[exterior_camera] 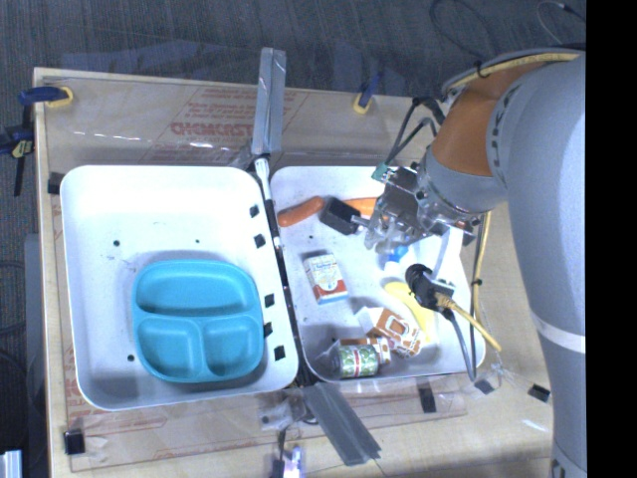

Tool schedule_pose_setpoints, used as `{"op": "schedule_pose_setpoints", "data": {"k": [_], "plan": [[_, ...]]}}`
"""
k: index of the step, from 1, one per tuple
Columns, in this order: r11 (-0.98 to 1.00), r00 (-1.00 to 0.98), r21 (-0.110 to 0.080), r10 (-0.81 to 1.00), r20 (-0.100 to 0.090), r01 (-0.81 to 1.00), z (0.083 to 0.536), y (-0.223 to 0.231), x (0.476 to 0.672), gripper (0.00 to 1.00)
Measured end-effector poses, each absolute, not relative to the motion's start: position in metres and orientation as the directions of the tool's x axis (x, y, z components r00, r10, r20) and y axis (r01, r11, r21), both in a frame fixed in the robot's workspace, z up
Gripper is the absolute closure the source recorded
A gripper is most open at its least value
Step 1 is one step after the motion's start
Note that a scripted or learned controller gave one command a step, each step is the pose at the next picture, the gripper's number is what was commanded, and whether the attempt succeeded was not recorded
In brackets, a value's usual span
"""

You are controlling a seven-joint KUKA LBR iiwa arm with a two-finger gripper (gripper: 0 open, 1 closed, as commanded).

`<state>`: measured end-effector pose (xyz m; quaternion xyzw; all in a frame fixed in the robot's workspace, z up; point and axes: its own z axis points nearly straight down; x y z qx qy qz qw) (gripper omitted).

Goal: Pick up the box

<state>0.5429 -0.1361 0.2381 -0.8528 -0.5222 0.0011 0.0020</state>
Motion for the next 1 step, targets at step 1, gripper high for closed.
{"op": "schedule_pose_setpoints", "data": {"k": [1], "plan": [[-0.455, 0.455, -0.007, 0.891, 0.000, 0.891, 0.2376, -0.1362, 0.5426, 0.00]]}}
